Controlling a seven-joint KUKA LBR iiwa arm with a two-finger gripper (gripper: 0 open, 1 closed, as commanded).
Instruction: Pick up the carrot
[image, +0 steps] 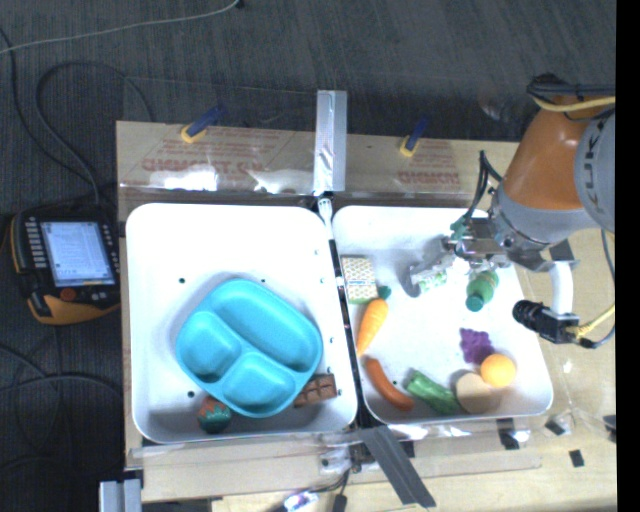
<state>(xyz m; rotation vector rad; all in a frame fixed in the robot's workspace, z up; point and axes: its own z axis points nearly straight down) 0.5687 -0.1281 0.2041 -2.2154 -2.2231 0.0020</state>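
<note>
The carrot (372, 320) is orange with a small green top. It lies tilted in the right bin (400, 235), close to that bin's left wall. My gripper (434, 276) hangs over the middle of the right bin, to the right of the carrot and a little farther back, apart from it. The grey arm with its orange band (552, 150) reaches in from the right.
A green bottle (481, 290), purple grapes (475, 345), an orange (497, 370), a green vegetable (431, 391) and a sausage (385, 383) share the right bin. A small patterned box (357, 278) lies just behind the carrot. The left bin holds a blue divided plate (250, 345).
</note>
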